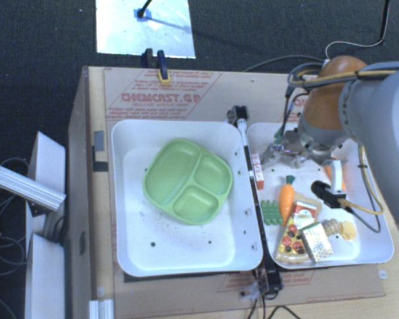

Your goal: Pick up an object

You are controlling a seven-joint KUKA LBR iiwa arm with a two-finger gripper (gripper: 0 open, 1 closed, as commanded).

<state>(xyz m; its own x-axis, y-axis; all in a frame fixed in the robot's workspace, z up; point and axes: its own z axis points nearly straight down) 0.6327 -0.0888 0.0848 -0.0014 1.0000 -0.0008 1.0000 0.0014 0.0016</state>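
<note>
My gripper (287, 153) hangs low over the back left part of the right bin (379, 248), under the orange band (327, 105) of the arm. Just in front of it a toy carrot (286, 201) lies pointing toward the bin's front. Beside the carrot sit green peas (270, 211). A red and white card (304, 210), a pizza slice (291, 242) and a small carton (316, 241) lie nearer the front. Nothing is visibly held.
The left bin (139, 244) holds a green divided plate (188, 180). A black divider rail (253, 191) runs between the bins. A black-tipped cable (329, 195) crosses the right bin, with an orange piece (329, 174) and a pale yellow piece (346, 230) near it.
</note>
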